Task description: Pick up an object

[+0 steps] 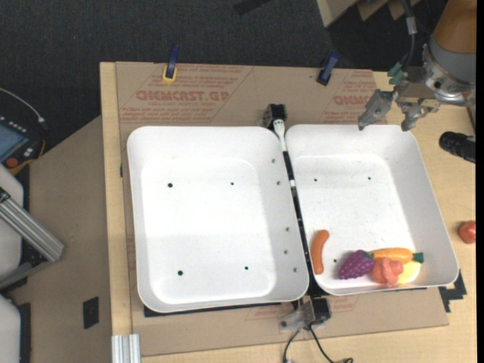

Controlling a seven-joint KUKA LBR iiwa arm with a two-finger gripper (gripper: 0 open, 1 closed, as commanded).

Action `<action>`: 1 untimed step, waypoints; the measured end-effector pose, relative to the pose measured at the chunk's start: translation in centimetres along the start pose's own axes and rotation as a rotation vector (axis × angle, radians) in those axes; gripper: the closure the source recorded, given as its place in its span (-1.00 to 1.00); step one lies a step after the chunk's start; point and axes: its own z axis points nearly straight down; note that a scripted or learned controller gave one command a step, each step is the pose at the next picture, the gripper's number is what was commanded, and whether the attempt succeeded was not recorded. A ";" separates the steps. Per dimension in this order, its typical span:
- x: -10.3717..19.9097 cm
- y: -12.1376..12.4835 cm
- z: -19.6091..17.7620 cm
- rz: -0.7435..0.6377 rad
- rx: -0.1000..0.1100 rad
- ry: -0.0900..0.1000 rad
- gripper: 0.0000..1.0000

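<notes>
Camera view, looking down at a slant on two shallow white bins side by side on a cardboard-covered bench. The left bin (204, 214) has nothing in it. The right bin (363, 195) holds a small cluster of toy food in its near corner, at about five o'clock: first an orange sausage (319, 250), its long axis running roughly twelve to six, then a purple bunch of grapes (355, 265), then a carrot (396, 255) lying crosswise above a pink piece (386, 271). The gripper (392, 116) hangs over the far rim of the right bin at about one o'clock, its two fingers spread apart and holding nothing. The toys lie well apart from it, toward six o'clock, so the likely next move is a reach toward the viewer.
</notes>
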 end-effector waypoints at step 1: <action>-0.4 -9.9 11.9 0.004 0.019 0.005 -1.00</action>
